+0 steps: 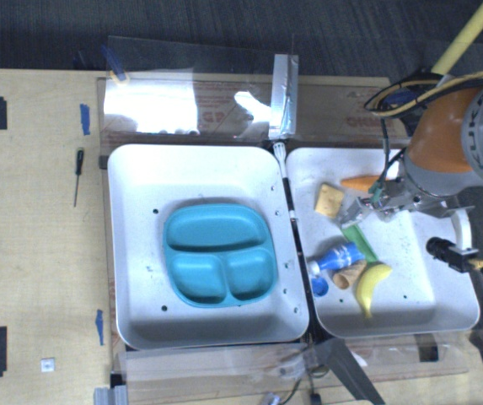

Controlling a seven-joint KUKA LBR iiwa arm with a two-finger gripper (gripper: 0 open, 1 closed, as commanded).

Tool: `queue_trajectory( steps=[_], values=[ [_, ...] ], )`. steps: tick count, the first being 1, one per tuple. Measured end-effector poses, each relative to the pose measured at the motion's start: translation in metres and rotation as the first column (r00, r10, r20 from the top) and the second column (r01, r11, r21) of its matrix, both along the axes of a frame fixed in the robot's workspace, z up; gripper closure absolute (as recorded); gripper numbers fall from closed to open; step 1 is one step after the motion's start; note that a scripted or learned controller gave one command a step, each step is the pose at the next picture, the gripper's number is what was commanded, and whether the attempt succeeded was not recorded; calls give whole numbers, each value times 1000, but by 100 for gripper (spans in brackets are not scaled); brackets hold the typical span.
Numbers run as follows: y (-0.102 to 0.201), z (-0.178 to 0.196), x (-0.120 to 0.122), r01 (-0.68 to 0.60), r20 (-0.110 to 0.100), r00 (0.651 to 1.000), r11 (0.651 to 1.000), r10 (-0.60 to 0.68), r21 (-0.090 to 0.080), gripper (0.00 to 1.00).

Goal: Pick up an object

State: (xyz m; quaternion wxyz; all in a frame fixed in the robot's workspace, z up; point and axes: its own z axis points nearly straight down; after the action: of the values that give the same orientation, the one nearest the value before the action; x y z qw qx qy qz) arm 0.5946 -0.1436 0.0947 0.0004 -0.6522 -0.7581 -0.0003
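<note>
My gripper (361, 209) low in the right bin (418, 306), jaw opening hard to tell, beside cracker (329, 199), above tube (340, 258), banana (369, 282), blue tray (218, 253) in left bin (131, 226)

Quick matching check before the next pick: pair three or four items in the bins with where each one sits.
Things:
1. blue divided tray
2. banana
3. tan block
4. gripper

Places:
A. right bin, near front edge
B. left bin
C. right bin, back-left area
D. over the right bin, above a green item

Pairs: 1-B, 2-A, 3-C, 4-D
</note>
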Motion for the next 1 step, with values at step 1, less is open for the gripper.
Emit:
queue_trajectory(
  steps=[1],
  values=[
    [31, -7, -39, -10, 7, 1000, 1000, 10, -2, 0]
  ],
)
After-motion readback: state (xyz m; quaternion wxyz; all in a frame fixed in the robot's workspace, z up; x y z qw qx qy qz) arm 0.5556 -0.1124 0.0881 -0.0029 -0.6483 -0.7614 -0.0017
